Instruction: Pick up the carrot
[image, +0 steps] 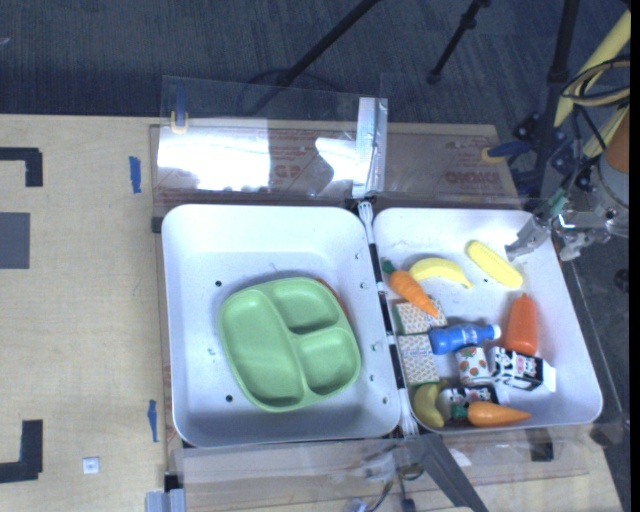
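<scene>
on the bench sit two shallow white bins side by side. left bin (190, 300) holds a green divided plate (290, 342) with three compartments, nothing visible in them. right bin (570, 330) holds a clutter of toy food: a carrot (412, 291) with a green stem end lying tilted near the bin's left wall, just beside a yellow banana (441, 271); a pale yellow block (493, 263) toward the far right corner; an orange-red bottle (521, 324) upright-ish near the right side; a blue-and-white bottle (462, 337) lying on its side in the middle, over some patterned packets (412, 335); a black-and-white carton (522, 372) below the bottle; a second orange carrot-shaped piece (495, 413) along the near wall; a yellow-green round fruit (430, 402) in the near left corner. gripper (528, 238) sits at the right bin's far right edge, near the pale yellow block, well apart from the carrot by the left wall. nothing seen between the fingers; how far they are spread, cannot tell. arm comes in from the right side.
</scene>
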